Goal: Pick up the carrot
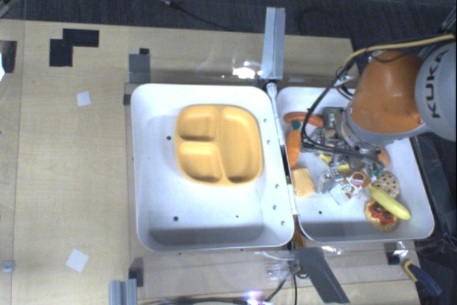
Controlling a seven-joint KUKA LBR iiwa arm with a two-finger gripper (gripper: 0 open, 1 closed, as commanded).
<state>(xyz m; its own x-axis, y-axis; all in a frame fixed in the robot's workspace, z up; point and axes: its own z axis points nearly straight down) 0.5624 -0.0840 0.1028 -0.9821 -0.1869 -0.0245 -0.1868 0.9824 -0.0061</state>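
Observation:
The carrot (293, 147), orange with a green top end, lies along the left wall of the right bin (357, 231). My gripper (335, 166) hangs below the orange wrist band, to the right of the carrot and over a heap of small toy foods. It is apart from the carrot. The arm's body hides much of the bin's back half.
A yellow three-compartment plate (218, 143) sits in the left bin (153, 175). In the right bin lie a cheese wedge (304, 183), a banana (390, 203), a cookie (387, 182) and a hot dog (294, 117). A metal post (273, 43) stands behind the bins.

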